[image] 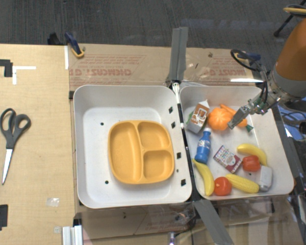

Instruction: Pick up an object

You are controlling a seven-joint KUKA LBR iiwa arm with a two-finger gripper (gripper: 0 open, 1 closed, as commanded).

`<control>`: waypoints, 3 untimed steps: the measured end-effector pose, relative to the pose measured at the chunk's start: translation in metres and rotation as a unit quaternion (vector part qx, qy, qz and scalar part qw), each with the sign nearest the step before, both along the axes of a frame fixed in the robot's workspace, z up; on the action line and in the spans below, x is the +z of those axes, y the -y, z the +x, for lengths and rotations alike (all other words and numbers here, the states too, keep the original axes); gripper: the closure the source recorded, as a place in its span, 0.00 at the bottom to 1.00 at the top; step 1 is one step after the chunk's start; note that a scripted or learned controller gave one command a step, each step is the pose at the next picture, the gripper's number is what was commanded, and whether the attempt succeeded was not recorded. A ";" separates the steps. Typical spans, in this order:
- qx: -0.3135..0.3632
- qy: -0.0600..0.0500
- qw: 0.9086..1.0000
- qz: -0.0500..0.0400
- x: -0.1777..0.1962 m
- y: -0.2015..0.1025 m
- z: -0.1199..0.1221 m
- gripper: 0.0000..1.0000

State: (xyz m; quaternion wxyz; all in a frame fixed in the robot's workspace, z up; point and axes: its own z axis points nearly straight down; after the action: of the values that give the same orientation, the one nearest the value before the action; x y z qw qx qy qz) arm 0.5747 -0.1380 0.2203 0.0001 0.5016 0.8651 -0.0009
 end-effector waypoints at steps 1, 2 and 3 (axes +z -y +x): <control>-0.033 0.002 0.999 0.000 -0.127 0.004 0.046 0.00; -0.032 0.003 0.999 -0.001 -0.117 0.004 0.046 1.00; -0.086 0.001 0.996 0.000 0.007 -0.050 0.085 1.00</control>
State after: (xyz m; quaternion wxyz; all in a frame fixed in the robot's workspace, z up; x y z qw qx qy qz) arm 0.6594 -0.0883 0.2273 0.0011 0.5741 0.8188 -0.0005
